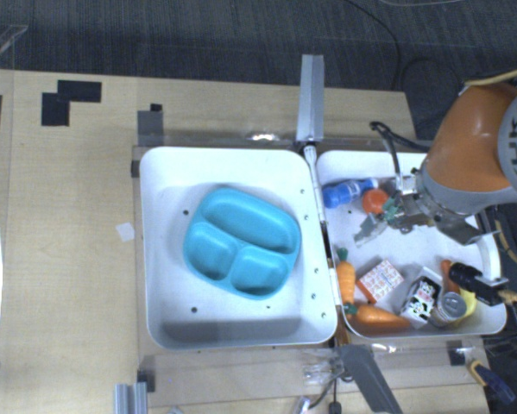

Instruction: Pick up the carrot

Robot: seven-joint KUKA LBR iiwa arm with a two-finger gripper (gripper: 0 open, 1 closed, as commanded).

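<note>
Near edge of right bin (491, 324): one carrot (381, 318) lies flat along the front wall, with a black-and-white carton (423, 297) and a small can (451, 304) just beside it.
Left wall of that bin: a second carrot (346, 281) stands on end right against the divider, next to a patterned little box (381, 279).
Left bin (163, 317): just a blue three-compartment plate (241, 241), sitting roughly mid-bin.
Claw (372, 224): hanging over the middle of the right bin, well clear of both carrots, nothing in it; honestly can't tell if the fingers are apart or together.
Far end of right bin: blue bottle (344, 192) and an orange ball (375, 201) close together.
Tabletop (59, 257): pale wood.
</note>
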